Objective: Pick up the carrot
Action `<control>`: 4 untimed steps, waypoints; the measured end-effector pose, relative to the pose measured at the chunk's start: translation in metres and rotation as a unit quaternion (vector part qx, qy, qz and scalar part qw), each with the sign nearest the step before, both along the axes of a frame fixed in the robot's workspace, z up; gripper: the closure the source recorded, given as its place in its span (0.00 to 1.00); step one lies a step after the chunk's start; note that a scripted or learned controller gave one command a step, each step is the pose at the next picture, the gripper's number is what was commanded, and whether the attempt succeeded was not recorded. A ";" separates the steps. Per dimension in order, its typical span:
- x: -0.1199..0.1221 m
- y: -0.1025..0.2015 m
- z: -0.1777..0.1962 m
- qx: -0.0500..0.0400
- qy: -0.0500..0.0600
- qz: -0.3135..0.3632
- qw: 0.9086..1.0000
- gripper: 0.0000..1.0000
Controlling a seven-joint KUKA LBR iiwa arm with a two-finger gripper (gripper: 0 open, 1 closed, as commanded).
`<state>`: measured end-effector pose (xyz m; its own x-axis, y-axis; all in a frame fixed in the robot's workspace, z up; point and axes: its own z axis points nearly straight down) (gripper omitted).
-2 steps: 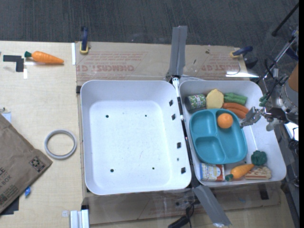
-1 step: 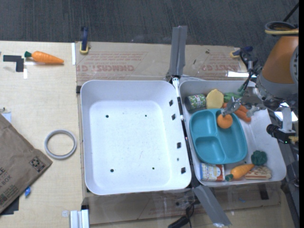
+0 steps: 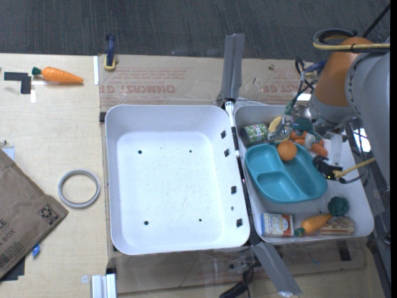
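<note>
On the far left of the bench, outside the bins, a carrot-like toy [image 3: 57, 76] lies on the wood, and nearer the camera sit a roll of tape [image 3: 79, 187] and a brown cardboard box [image 3: 25, 216]. The left bin [image 3: 124, 135] comes next. In the right bin [image 3: 366, 213], a teal divided tray [image 3: 286, 182] holds an orange ball [image 3: 286, 150] at its far edge, with a small green can [image 3: 255, 132] just beyond and a carton [image 3: 276, 225] near the front wall. The carrot [image 3: 316, 223] lies at the near right of this bin, beside a dark green piece [image 3: 338, 206], its long axis running left to right and tilted slightly, leafy end to the left. The gripper [image 3: 296, 124] sits low at the far side of that bin among clutter; whether its fingers are open or closed cannot be told, and nothing is seen held. Judging from this, the carrot lies toward the near side from the gripper, past the tray, so the coming move calls for travel nearward and a grasp across the carrot's width.
</note>
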<state>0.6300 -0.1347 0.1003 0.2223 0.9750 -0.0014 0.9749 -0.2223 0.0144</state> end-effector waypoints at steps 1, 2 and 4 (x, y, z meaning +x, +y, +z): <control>-0.017 -0.027 0.015 0.001 0.004 -0.047 0.999 0.00; 0.000 -0.004 0.122 0.002 0.009 -0.114 0.993 0.00; -0.025 -0.025 -0.009 0.002 0.004 -0.019 1.000 0.00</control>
